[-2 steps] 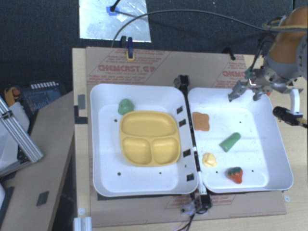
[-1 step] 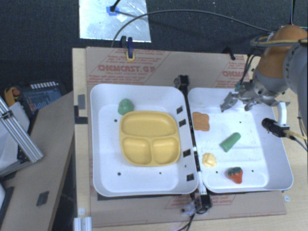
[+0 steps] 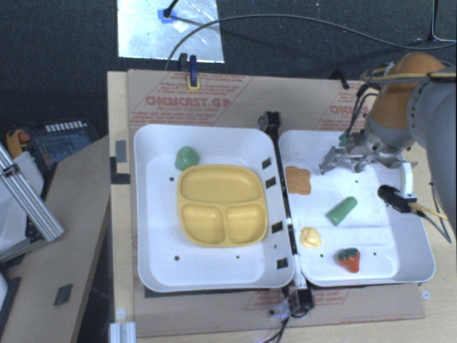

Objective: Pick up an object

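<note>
The gripper [image 3: 350, 159] hangs over the far part of the right bin [image 3: 410, 252], its metal jaws spread open with nothing between them, apart from the toys lying below. In that bin lie a flat orange piece [image 3: 298, 181], a smooth green cylinder [image 3: 341, 211], a small pale yellow lump [image 3: 310, 237] and a red strawberry-like toy [image 3: 349, 259]; the left bin [image 3: 153, 213] holds a glossy yellow three-compartment tray [image 3: 221, 204] with a rounded green toy [image 3: 187, 157] touching its far rim. The brown cardboard sheet [image 3: 214, 95] under the bins on the desk reads "CHEMCAST GP" in red.
</note>
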Robot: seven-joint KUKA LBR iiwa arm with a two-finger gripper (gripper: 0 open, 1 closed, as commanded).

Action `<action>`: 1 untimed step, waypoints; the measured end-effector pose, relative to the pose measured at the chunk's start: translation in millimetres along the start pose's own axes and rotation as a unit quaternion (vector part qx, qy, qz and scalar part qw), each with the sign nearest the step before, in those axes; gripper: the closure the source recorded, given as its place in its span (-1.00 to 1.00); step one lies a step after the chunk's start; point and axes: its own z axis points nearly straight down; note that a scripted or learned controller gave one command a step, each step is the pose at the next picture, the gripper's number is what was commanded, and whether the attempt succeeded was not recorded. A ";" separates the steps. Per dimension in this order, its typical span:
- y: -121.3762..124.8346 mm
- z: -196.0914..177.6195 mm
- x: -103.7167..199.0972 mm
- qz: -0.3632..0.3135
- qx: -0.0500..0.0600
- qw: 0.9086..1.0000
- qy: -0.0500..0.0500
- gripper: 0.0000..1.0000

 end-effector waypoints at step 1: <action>1.4 -12.8 -0.1 -0.001 -0.002 1.000 -0.001 1.00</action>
